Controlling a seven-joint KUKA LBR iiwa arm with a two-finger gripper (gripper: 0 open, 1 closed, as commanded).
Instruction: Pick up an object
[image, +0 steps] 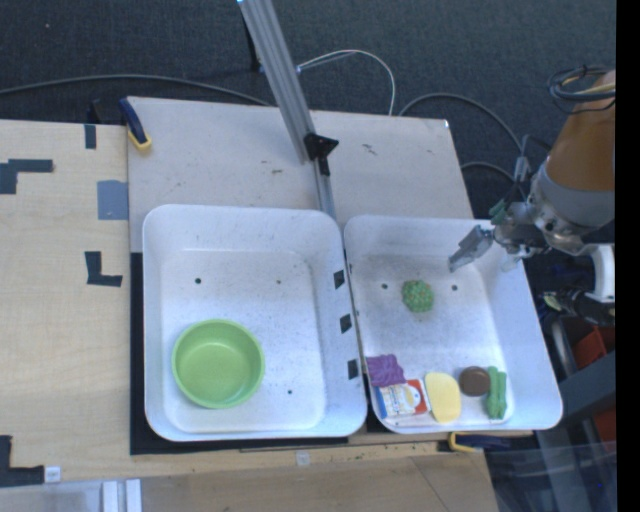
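Small items (440, 392) sit untouched along right bin's (520, 330) near edge. End effector (466, 250) hovers over far corner w/ nothing held, fingers' state unclear; pick not begun.

Brightness: even, fairly bright overhead light.
Glare: mild wash on the white bins (240, 225), no harsh hotspots.
Shadows: soft, short one beside the green bowl (218, 362).
Sharpness: generally soft; arm (580, 160) right of the bins slightly blurred.
Floor: dark, low detail.
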